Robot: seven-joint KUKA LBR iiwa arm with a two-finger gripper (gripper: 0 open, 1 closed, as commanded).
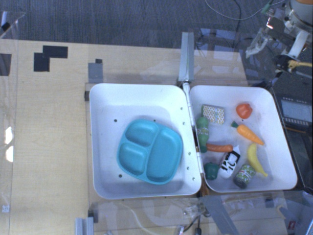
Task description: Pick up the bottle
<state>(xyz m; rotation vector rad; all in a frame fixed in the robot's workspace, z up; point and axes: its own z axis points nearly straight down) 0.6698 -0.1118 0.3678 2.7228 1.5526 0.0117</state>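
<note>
A green bottle [201,129] lies along the left wall of the right bin [277,112], its length pointing toward the bin's front. Just in front of it is a small white-and-black container [228,163]. The gripper [278,39] hangs at the top right, behind the right bin's back edge and well away from the bottle. The view is too cluttered there to tell how it stands, and nothing is visibly held.
The right bin also holds a patterned pad [213,113], a red pepper [244,110], two carrots [248,134], a banana [255,160], a green can [244,176] and a dark green cup [212,170]. A blue divided plate [150,151] lies in the left bin [102,131].
</note>
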